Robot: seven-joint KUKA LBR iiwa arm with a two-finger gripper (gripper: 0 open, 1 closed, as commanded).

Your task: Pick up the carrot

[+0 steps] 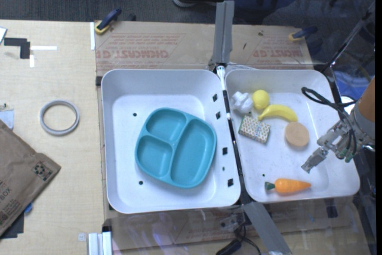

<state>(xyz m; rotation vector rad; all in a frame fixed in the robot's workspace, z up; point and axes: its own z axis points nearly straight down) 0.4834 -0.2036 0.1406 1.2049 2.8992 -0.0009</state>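
The carrot (288, 186), orange with a small green top, lies on its side near the front edge of the right bin (334, 83). My gripper (315, 153) hovers over the right part of that bin, up and to the right of the carrot and a short way clear of it. Its two grey fingers (311, 162) stand apart, open, with nothing between them.
The right bin also holds a tan round disc (296, 135), a banana (278, 112), a lemon (260, 98), a white lump (242, 101) and a speckled packet (254, 129). A black cable (319, 98) loops over its right side. A blue divided plate (176, 147) lies in the left bin.
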